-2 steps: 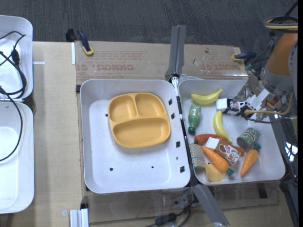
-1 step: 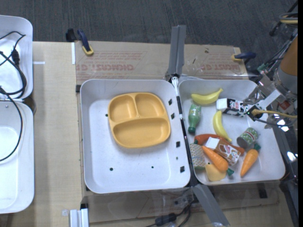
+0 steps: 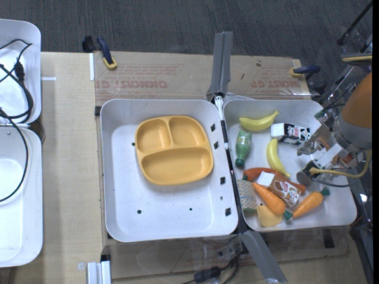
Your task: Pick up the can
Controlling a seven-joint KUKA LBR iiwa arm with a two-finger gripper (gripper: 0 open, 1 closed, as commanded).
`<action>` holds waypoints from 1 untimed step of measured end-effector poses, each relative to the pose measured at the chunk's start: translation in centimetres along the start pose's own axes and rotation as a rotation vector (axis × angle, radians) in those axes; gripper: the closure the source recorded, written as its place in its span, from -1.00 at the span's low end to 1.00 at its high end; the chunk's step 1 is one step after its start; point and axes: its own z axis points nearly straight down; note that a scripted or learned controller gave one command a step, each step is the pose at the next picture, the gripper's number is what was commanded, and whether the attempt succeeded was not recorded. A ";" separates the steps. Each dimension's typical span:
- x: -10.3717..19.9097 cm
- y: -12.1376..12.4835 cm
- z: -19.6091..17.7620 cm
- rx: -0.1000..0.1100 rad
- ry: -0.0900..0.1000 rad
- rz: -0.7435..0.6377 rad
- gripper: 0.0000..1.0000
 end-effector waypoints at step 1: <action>-0.4 0.2 -0.8 -0.004 -0.007 0.004 1.00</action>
